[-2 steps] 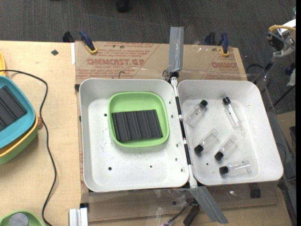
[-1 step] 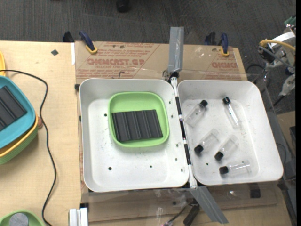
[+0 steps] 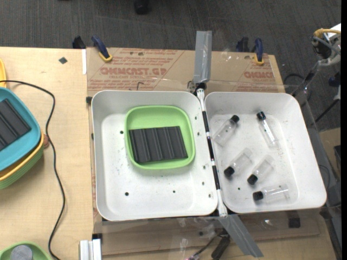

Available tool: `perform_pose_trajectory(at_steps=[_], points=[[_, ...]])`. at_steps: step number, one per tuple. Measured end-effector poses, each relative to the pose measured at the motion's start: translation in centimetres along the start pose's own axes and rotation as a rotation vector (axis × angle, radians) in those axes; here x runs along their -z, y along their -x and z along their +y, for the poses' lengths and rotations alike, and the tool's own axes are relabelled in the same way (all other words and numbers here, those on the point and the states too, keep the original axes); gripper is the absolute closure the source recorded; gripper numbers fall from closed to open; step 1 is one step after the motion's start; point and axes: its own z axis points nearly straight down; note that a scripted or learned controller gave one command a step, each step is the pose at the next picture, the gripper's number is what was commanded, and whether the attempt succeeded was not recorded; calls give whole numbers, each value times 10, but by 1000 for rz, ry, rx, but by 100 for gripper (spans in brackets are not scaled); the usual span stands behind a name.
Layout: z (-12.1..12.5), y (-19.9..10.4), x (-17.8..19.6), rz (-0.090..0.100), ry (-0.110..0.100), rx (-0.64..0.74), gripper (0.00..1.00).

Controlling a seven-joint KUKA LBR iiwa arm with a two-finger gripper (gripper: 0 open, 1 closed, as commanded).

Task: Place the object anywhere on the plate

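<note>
Clear vials (image 3: 255,156) in right bin (image 3: 303,145); green plate (image 3: 184,118) in left bin (image 3: 108,161).

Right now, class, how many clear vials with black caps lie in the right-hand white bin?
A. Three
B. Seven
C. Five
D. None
C: five clear vials with black caps lie scattered in the right bin, while the green plate in the left bin carries only a dark ribbed insert.
</note>
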Motion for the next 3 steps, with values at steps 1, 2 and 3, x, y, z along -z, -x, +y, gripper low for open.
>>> perform_pose_trajectory(at_steps=[1, 2, 3], points=[[1, -9, 13, 1, 0, 2, 0], [1, -9, -19, -3, -1, -2, 0], [0, -3, -63, -1, -1, -3, 0]])
